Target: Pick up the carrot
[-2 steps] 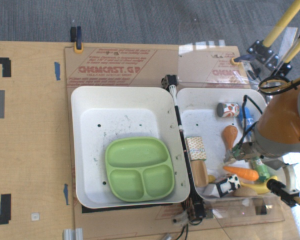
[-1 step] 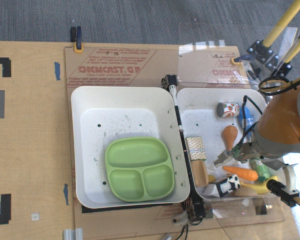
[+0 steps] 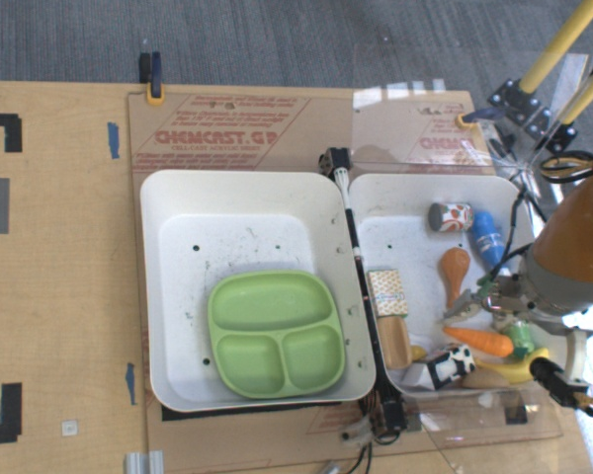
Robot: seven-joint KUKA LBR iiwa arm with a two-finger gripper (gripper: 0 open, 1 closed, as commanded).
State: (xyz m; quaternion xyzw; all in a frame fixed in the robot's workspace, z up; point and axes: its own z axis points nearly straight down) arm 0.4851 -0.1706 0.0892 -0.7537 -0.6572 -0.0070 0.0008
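Two shallow white bins sit side by side on a cardboard-covered tabletop (image 3: 59,265).

Left bin (image 3: 178,215): holds a green divided plate (image 3: 277,332) with three compartments, lying toward the near right part of the bin.

Right bin (image 3: 395,215): crowded along its near and right side.
- Carrot (image 3: 481,342): orange, lying roughly level, pointed end toward the left, a green top at its right end. It rests near the bin's front right corner.
- Banana (image 3: 509,370): yellow, lying just in front of the carrot and touching or nearly touching it.
- Black-and-white toy (image 3: 449,365), cow-patterned, just left of the banana and below the carrot's tip.
- Orange wooden spoon-like piece (image 3: 454,271), standing lengthwise above the carrot, apart from it.
- Blue bottle (image 3: 487,237) and a small grey-and-red can (image 3: 450,216) toward the far right of the bin.
- Patterned sponge or block (image 3: 387,292) with a tan wooden block (image 3: 394,342) below it, both against the bin's left wall.

Arm (image 3: 573,255): grey with the orange band, reaching in from the right over the bin's right edge. Gripper (image 3: 494,299) hangs just above the carrot's right half, between the spoon piece and the carrot. Metal parts show there, but whether its tips are apart or together: cannot tell. Nothing is seen between them; the carrot lies on the bin floor.
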